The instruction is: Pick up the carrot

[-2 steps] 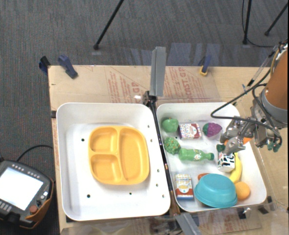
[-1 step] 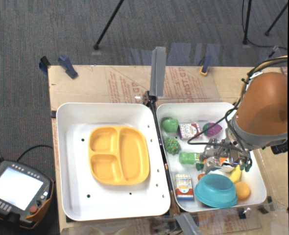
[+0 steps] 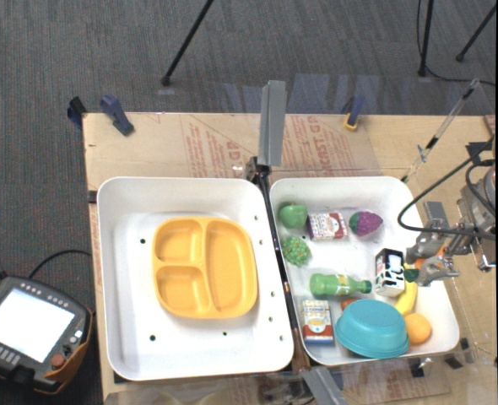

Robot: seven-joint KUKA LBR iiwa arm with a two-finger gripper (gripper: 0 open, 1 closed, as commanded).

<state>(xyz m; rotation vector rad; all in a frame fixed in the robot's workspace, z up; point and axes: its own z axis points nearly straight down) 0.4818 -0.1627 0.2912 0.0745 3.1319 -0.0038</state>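
The gripper [image 3: 424, 262] is seen at the right wall of the right bin [image 3: 376, 184], low among the toys, and a small orange piece with a green tip, taken to be the carrot [image 3: 413, 270], is seen just at its fingertips. Whether the fingers are apart, together or clamped on it cannot be told, since the metal parts and the toy overlap. The approach is judged to be done or nearly so; a secure grasp and the lift are judged to be left. The carrot is only partly shown, lying between the black-and-white carton [image 3: 389, 272] and the bin wall, just above the banana [image 3: 408, 298]. Little of its shape can be made out, so its orientation is left unsaid
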